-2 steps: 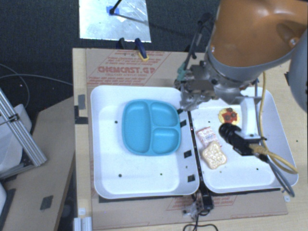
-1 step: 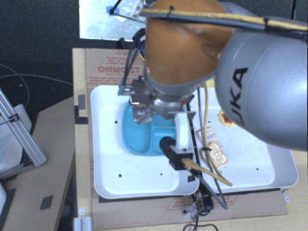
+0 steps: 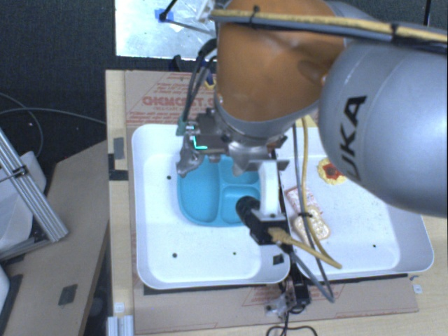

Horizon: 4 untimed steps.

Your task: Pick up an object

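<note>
A blue divided tray [image 3: 210, 200] lies in the left white bin [image 3: 161, 257], partly under the arm. My gripper [image 3: 210, 161] hangs right over the tray's far part, its body hiding the tips. In the right white bin [image 3: 392, 250] lie a red and yellow item [image 3: 330, 172] near the far side and a pale patterned item [image 3: 313, 215] by the dividing wall, both apart from the gripper.
The grey and orange arm [image 3: 336, 82] covers the far part of both bins. Yellow and grey cables [image 3: 308, 247] hang down across the dividing wall. A cardboard sheet [image 3: 157, 100] lies under the bins. A metal frame [image 3: 28, 201] stands at left.
</note>
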Tool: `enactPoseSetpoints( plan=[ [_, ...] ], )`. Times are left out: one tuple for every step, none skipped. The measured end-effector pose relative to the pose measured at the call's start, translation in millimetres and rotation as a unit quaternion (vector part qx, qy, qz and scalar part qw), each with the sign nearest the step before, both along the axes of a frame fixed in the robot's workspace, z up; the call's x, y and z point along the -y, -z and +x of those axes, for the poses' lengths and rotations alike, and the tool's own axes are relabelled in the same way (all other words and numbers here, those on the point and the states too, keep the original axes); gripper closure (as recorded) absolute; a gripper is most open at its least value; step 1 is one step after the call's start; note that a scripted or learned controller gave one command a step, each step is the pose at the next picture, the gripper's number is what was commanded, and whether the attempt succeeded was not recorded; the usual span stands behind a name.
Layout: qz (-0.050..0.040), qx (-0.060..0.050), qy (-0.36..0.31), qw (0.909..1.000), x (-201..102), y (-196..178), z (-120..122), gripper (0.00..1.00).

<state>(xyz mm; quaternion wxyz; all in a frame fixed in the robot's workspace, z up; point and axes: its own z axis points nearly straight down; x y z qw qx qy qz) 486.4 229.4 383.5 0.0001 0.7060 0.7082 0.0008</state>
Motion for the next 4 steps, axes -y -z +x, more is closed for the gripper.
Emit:
enactPoseSetpoints(
  plan=[
    [0.0009, 0.001, -0.002, 1.0, -0.4, -11.2, 0.5, 1.0],
    [0.0013, 0.005, 0.004, 1.0, 61.9, -96.2, 1.1, 1.0],
    [-0.0009, -0.001, 0.003, 1.0, 102.4, -56.8, 0.2, 1.0],
    [-0.0019, -0.004, 0.004, 1.0, 147.5, 36.3, -0.3, 1.0]
  ],
)
